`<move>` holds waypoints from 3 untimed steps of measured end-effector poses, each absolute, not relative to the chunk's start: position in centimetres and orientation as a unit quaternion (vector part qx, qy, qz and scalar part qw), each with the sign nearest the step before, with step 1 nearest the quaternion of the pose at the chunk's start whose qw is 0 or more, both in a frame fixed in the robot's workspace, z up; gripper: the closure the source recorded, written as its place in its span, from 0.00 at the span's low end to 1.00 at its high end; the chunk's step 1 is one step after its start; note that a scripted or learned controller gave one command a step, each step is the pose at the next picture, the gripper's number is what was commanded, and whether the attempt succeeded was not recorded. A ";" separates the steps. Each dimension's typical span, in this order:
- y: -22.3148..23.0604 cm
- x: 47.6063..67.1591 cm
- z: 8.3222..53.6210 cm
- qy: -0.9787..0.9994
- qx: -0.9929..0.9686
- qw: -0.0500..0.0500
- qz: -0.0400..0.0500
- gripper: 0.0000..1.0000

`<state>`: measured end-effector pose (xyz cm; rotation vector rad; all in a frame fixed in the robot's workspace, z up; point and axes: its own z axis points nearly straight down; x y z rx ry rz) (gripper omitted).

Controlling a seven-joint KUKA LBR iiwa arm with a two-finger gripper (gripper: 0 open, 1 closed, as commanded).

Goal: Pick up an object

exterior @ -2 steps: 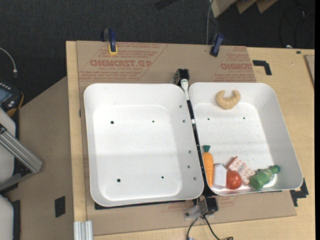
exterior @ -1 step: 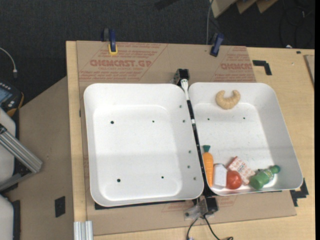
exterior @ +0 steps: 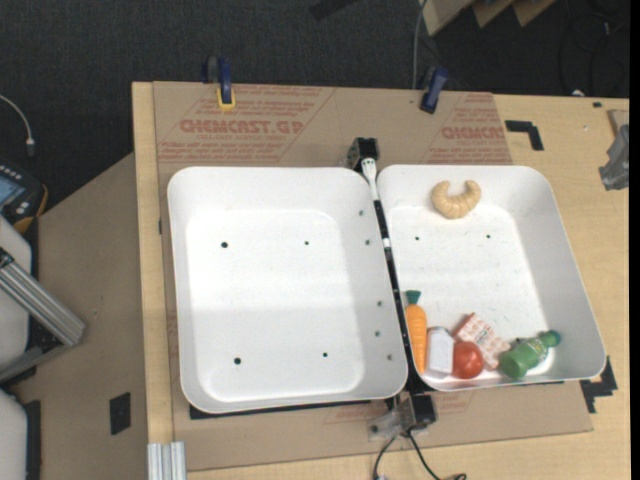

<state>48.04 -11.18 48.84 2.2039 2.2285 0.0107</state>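
You have two shallow white bins side by side on a brown board (exterior: 300, 118) that carries red print reading "CHEMCAST G.P." (the same wording repeats, partly cut off by the bin, on the right half). The left bin (exterior: 200, 268) shows you its bare floor with four small dark dots. Everything you could pick lies in the right bin (exterior: 560, 258). Near its far wall sits a tan croissant (exterior: 456, 197), curved with its ends pointing toward you, well apart from the rest. Along the near wall you see a cluster: an orange carrot (exterior: 416, 326) with a green top lies lengthwise against the bin's left wall, just beside a small white carton (exterior: 439, 350); a red tomato-like piece (exterior: 467, 360) touches that carton on its right; behind it lies a small packet (exterior: 483, 333) with red and white markings, its writing too small for you to read; and a green bottle (exterior: 526, 356) lies on its side in the near right corner, its label unreadable too. Two blue clamps (exterior: 222, 76) hold the board's far edge, and black cabling runs down the seam between the bins. At the right edge you can just make out a grey piece of the gripper (exterior: 615, 160) above the board, clear of both bins; you cannot tell how its jaws stand, and nothing can be seen held in them.
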 end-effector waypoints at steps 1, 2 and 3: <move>-23.0 47.8 46.8 0.703 0.711 0.002 -0.001 1.00; -22.4 47.9 42.5 0.707 0.707 -0.002 -0.001 1.00; -13.8 48.0 50.1 0.710 0.704 0.004 0.003 1.00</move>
